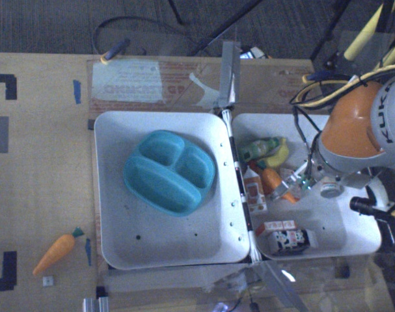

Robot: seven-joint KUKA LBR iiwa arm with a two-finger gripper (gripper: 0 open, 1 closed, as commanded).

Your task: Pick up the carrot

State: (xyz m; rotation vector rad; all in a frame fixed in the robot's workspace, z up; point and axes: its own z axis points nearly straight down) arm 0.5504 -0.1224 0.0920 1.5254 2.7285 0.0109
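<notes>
Nearest us, a milk carton (285, 238) lies in the right bin (353, 236). Our gripper (289, 188) reaches a carrot (273, 182) there; we cannot tell its state. Another carrot (54, 253) lies on the bench.

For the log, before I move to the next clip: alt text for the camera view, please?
The arm's gripper hangs low in the right bin by an orange carrot among small food packages. The left bin holds a teal divided plate; a second carrot lies on the bench outside it.
</notes>
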